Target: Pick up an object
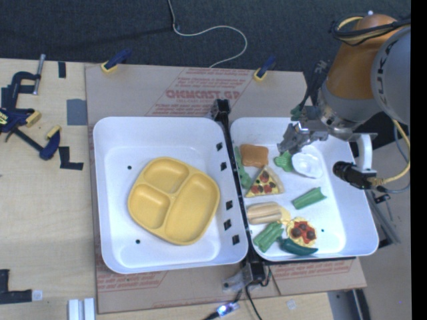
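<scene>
The right bin (353,239) holds several toy foods. Among them are a brown bread piece (253,155), a pizza slice (265,183), a hot dog bun (264,212), a green stick (307,197), a small round pizza (302,230) and a white lump (308,165). My gripper (293,139) hangs over the bin's upper middle. It is just above a small green leafy piece (284,160) and next to the white lump. Whether it touches the green piece I cannot tell.
A yellow divided plate (175,199) lies in the left bin (110,179). A black divider with clips (227,179) runs between the bins. Blue clamps (27,122) lie on the bench at the far left. A white cable (207,32) loops behind the bins.
</scene>
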You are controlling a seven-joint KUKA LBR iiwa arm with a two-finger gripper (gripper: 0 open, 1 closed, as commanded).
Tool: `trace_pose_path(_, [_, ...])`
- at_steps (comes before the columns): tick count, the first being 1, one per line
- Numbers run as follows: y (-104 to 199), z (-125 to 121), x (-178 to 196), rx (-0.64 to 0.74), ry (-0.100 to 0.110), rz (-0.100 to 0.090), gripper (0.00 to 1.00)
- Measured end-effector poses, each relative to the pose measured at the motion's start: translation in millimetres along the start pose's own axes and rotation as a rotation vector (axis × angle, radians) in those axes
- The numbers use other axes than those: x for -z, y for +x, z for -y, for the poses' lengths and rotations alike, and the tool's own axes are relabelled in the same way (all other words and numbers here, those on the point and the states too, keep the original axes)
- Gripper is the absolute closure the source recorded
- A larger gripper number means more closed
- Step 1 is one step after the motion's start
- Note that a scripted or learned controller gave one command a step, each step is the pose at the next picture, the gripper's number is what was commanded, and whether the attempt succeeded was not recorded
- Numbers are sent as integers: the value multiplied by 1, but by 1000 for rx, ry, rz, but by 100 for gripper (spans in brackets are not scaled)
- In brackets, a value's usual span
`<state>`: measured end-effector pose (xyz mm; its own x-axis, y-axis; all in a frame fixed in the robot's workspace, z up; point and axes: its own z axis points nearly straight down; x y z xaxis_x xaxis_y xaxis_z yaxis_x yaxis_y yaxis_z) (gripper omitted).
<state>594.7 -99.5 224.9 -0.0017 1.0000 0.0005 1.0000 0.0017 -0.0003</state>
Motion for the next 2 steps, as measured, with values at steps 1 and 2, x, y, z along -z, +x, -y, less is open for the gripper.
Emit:
trace_pose_path(1, [48,-16,8,3,0,-1,100])
trace_pose_path(2, [107,-21,-1,4,2,0,100])
